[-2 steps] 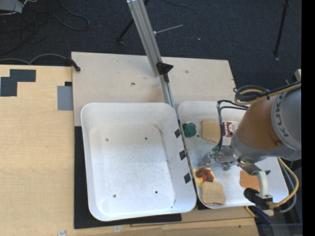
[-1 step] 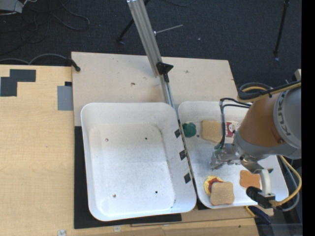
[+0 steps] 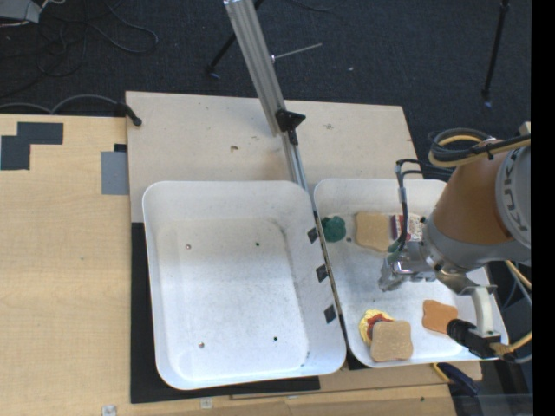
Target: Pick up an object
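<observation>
Down over the right white plastic bin (image 3: pixel 347 199) hangs the metal claw (image 3: pixel 395 276) of the big grey arm with the orange band (image 3: pixel 477 211). I cannot tell what the claw is doing, because it is small and shiny and looks down from the arm. Nothing can be seen in it. It sits near the middle of the right bin.

Biggest of all is the pale wooden bench top (image 3: pixel 217 146), which carries both bins. The left white plastic bin (image 3: pixel 165 258) is wide, with a few tiny dark dots on its floor. The right bin touches it along a seam with small black clips (image 3: pixel 322 272).

A flat tan sponge square (image 3: pixel 373 230) lies near the far edge of the right bin, just behind the claw. Another tan sponge square (image 3: pixel 391 340) rests at the near edge, partly on top of a yellow and red round toy (image 3: pixel 373 321). An orange flat piece (image 3: pixel 439 315) lies by the near right corner. A small dark green ball (image 3: pixel 333 227) sits at the left edge, close to the seam.
</observation>
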